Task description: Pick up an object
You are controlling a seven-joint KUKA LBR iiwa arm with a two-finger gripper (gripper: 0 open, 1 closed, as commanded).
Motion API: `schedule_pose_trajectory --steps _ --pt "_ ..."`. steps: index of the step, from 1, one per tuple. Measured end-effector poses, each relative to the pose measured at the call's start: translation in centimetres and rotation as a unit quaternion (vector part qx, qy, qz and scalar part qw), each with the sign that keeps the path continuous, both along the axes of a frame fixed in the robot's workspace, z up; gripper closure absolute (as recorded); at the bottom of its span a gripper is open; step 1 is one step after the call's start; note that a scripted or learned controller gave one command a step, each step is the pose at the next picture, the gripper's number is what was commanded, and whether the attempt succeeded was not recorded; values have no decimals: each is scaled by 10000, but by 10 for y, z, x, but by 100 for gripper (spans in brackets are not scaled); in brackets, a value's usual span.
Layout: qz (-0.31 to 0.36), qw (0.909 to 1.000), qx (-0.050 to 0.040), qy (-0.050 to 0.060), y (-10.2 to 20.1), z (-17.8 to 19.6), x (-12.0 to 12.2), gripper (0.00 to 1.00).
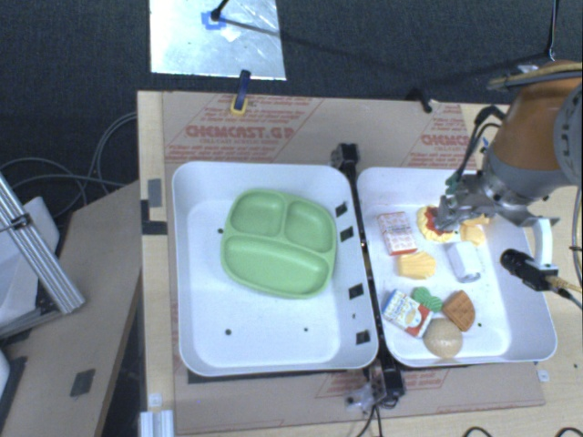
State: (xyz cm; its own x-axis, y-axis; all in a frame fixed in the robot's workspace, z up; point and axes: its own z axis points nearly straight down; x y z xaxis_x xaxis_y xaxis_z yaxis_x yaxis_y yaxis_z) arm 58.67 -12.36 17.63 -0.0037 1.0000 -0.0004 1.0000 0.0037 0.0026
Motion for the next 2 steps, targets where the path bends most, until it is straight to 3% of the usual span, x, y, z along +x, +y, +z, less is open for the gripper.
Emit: schedule_pose_trajectory --steps 1,2 --pt "3 10000 -3 -13 0 51 1 100" --pt "19 10000 7 14 45 48 -9 100"
